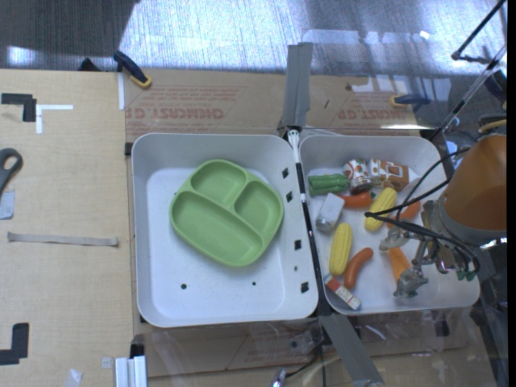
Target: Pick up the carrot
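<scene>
This is a robotics lab or test cell. Two white bins [214,309] sit on a plywood tabletop [60,280] marked with black tape [20,105]; flattened cardboard [210,107] lies beneath, loose cables [476,35] hang at right, and toy food [341,247] fills one bin.

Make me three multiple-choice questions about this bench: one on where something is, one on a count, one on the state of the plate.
1. Where is the green divided plate?
A. left bin
B. right bin
C. on the cardboard

2. How many corn cobs lie in the right bin?
A. one
B. two
C. four

3. The plate's compartments are:
A. bare
B. full of toys
C. covered by a lid

Answers: 1 A, it sits in the left bin. 2 B, one corn cob and another are there. 3 A, nothing lies in them.
</scene>
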Controlling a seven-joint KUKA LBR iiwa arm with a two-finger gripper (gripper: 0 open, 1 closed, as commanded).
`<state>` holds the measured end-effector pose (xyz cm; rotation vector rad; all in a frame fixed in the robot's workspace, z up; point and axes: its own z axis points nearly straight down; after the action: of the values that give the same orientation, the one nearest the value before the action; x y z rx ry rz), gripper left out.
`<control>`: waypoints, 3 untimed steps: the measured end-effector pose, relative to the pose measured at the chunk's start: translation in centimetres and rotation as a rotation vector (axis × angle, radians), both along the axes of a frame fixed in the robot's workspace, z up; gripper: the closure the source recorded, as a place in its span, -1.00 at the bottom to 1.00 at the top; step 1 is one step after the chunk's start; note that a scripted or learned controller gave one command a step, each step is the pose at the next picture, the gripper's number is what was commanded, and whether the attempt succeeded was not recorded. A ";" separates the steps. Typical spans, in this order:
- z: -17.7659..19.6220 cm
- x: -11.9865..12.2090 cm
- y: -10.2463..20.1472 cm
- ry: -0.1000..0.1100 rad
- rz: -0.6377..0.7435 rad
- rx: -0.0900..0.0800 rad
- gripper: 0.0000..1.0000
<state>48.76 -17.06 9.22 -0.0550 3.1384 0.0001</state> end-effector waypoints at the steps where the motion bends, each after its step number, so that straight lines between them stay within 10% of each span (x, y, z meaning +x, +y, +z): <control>1: 1.0 0.3 0.0 -0.006 0.003 -0.001 1.00; 2: 4.3 2.0 3.8 -0.005 0.064 -0.001 1.00; 3: 4.3 2.0 3.8 -0.005 0.064 -0.001 -1.00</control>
<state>50.78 -13.24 13.47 -0.1546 3.1305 -0.0012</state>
